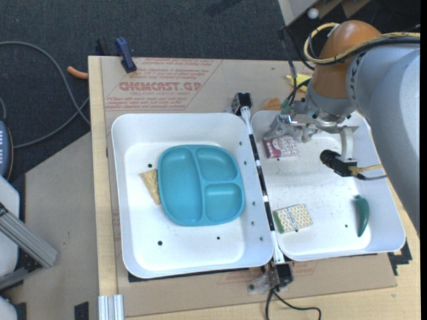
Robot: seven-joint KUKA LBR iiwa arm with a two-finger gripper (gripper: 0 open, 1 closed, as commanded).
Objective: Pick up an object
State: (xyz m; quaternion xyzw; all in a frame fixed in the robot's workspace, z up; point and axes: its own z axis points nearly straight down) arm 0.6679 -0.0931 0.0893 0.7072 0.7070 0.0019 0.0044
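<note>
**Camera view: tool over the far left corner of the right bin**

Camera view shows the tool (291,124) hanging above the far left corner of the right bin (333,245), with a pink-and-white packet (281,147) lying on the bin floor just on its near side. Whether the two touch is unclear, and I cannot tell if the tool is open or closed, since the wrist hardware covers its tip. The packet's print is too small to read.

The grey arm (393,99) covers the right bin's far right corner. Nearer in the same bin lie a patterned green-and-yellow square (292,219) by the left wall and a green pepper-shaped thing (361,215) by the right wall, both well apart from the packet.

The left bin (133,145) holds a teal divided plate (200,184) with a tan piece (151,184) partly tucked under its left edge. A blue clamp (125,54) sits at the tabletop's (160,85) far left edge.
</note>
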